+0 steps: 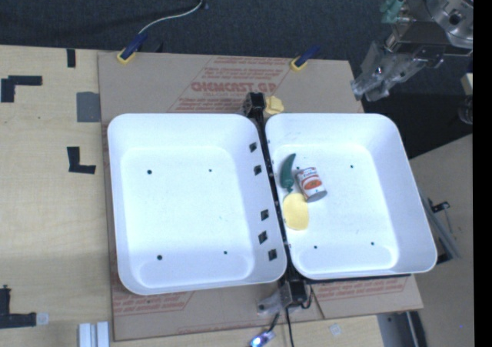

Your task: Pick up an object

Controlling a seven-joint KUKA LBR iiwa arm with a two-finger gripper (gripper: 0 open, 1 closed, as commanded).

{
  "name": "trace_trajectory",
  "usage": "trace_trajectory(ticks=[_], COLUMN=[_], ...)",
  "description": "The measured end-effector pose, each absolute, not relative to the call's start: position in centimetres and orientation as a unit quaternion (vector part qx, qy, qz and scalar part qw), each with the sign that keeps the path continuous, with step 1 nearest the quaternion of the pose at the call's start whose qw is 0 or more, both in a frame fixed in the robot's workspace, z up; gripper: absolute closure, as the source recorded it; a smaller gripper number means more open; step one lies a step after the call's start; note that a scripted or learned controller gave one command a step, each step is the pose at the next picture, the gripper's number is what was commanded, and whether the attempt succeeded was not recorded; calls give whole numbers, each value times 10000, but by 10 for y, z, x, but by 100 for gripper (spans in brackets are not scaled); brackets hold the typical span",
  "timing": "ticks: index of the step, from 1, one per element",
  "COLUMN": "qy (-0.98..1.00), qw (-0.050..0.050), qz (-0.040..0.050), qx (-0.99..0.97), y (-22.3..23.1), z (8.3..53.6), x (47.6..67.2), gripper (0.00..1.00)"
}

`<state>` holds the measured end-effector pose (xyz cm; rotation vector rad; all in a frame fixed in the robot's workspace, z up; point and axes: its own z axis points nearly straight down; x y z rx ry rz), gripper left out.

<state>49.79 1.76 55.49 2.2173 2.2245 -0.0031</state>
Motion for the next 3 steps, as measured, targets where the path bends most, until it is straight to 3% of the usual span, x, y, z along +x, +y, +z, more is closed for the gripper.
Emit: trace_trajectory(ticks=[1,2,3], qy=[7084,7028,7092], qw=[-13,11,-70], qz=[-14,-11,-64], qx=[7058,7114,7050], y=[47,-80,-8], z=[533,535,369], x=[483,483,482], gripper=[100,100,100])
